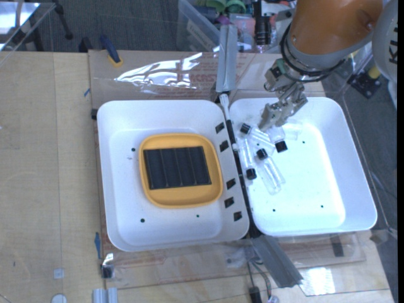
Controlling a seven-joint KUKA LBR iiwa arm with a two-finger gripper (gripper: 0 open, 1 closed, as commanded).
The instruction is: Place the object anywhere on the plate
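1. Two shallow white bins sit side by side on the bench: a left bin [120, 169] and a right bin [328, 188], meeting along a central seam.
2. One plate [182, 197] lies in the left bin, roughly at its middle. It is yellow-orange with rounded corners and carries one dark ribbed rectangular inset.
3. The objects are in the right bin, all gathered in its upper-left part, close to the seam. They look like clear plastic tubes with black caps [264, 161]. At least three clear bodies can be made out, lying at different angles and partly crossing, but the exact number cannot be told because the clear plastic blends into the white floor.
4. About five small black caps or ends show among them, one nearest the seam, one farthest toward the middle of the bin.
5. None of these objects is on the plate.
6. One arm [331, 11] reaches in over the upper edge of the right bin, its orange band at the upper right corner of the view.
7. One gripper [273, 120] hangs at the upper end of the cluster, just above the tubes. Whether its fingers are wide, narrow or closed on anything cannot be told.
8. One clear storage box [202, 5] of mixed coloured items stands beyond the bins, at the bench's far edge.
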